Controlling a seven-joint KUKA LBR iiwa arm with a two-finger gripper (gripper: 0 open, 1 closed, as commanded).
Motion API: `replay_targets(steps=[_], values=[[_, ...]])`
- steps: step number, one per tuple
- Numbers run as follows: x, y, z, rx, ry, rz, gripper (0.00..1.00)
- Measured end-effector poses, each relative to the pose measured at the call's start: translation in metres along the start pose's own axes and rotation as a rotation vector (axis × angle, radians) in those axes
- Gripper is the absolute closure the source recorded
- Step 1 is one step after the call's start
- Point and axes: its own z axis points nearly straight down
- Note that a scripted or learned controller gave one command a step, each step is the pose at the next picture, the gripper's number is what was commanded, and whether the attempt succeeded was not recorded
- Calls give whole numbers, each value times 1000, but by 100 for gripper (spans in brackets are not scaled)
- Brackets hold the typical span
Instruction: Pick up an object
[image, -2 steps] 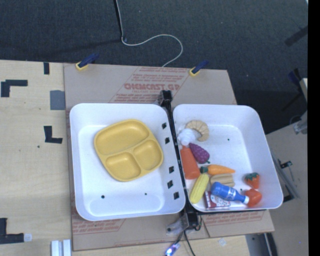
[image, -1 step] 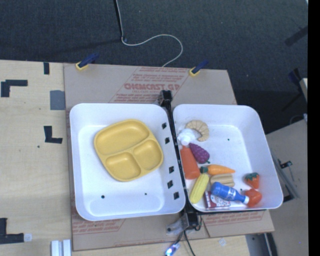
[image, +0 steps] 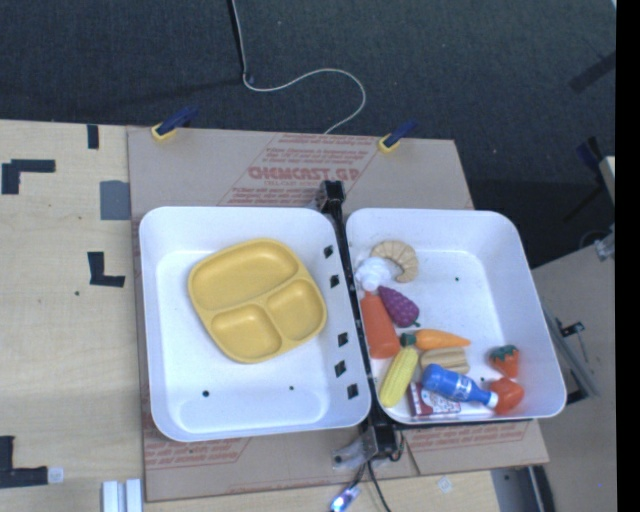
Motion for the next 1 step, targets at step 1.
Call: replay_targets(steps=[1], values=[[0, 0, -56, -8, -2, -2, 100]])
